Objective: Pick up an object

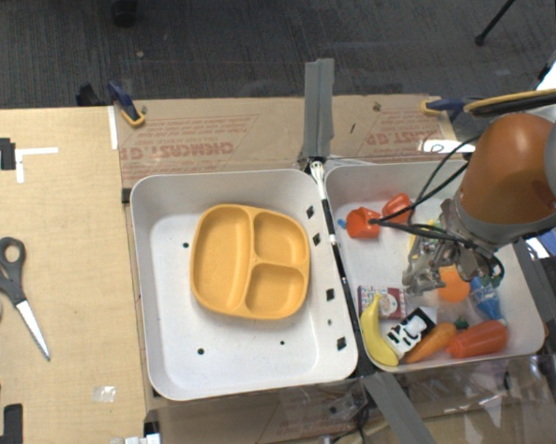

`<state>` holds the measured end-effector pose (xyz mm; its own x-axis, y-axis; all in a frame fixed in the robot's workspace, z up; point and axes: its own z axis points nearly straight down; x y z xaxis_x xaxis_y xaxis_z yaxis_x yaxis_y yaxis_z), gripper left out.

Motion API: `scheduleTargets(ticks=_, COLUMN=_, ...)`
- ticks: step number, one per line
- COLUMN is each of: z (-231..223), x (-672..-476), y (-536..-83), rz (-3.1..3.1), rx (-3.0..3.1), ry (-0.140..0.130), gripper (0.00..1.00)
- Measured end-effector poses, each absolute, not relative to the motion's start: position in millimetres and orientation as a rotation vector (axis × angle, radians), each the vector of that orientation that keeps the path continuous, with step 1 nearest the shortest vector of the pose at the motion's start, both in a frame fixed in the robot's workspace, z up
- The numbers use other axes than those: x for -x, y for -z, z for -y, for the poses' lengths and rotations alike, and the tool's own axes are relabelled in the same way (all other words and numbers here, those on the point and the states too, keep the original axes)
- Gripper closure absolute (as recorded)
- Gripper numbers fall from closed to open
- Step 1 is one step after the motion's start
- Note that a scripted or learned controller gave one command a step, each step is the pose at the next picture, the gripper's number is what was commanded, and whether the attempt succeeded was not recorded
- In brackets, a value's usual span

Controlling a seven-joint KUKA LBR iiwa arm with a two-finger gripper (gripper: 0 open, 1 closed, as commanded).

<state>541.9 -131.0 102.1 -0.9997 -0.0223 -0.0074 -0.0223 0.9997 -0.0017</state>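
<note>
End effector: the end effector [429,271] is down in the right bin [351,179], above the cluttered middle of it; its state cannot be told from this slanted view, and nothing can be seen held.
Task things: candidates lie close together in the right bin, namely a banana [375,335] at the front left, a carrot [429,343] beside it, a red toy vegetable [478,339] at the front right, a small black-and-white package [409,328] between banana and carrot, and a red-and-white packet [383,303] just behind.
Farther back: an orange-red toy [362,222] and a red piece [396,205] near the bin's rear left.
Left bin: the left bin [161,299] holds a yellow divided plate [250,261], well apart from the arm.
Risk, crowding: the items touch or overlap, so a descent may land on an edge and push things aside rather than close on one, I judge.
Risk, shape: the rounded, sloped banana and carrot could slip out.
Risk, cables: black cables [419,226] hang beside the wrist and may snag a toy.
Writing: the cardboard [198,148] behind the bins carries red lettering, upside down, too faint to read with confidence; the packet labels are too small to read.
Counter: scissors [14,289] lie on the counter [62,370] far left.
</note>
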Motion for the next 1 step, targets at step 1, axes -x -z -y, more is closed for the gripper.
scheduleTargets(ticks=1, z=130.9, x=-542.2, y=-102.3, rz=-3.133, rx=0.035, ry=0.002, gripper=0.00)
